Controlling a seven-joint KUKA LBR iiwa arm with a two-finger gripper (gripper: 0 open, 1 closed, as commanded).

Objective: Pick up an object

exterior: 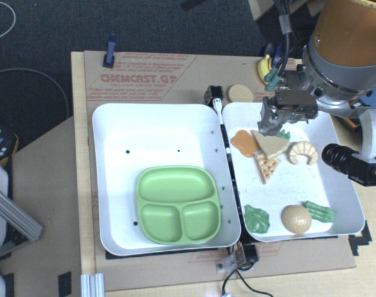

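Observation:
My gripper [272, 127] hangs low over the back of the right bin [342, 193], right above a tan wedge-shaped piece [271, 145]. Whether anything sits between its fingers is hidden. Next to the wedge lie an orange flat piece [243, 142] and a pizza slice [266, 166]. A croissant [303, 153] lies to the right of them. Near the bin's front rest a green leafy piece [257, 218], a beige round bun [296, 219] and a green vegetable [319, 211].
The left bin [110, 166] holds a green divided plate [177, 203]. A round tan disc [240, 93] and a yellow item [264, 68] lie on the board behind the bins. A blue clip [109, 51] stands at the board's back left.

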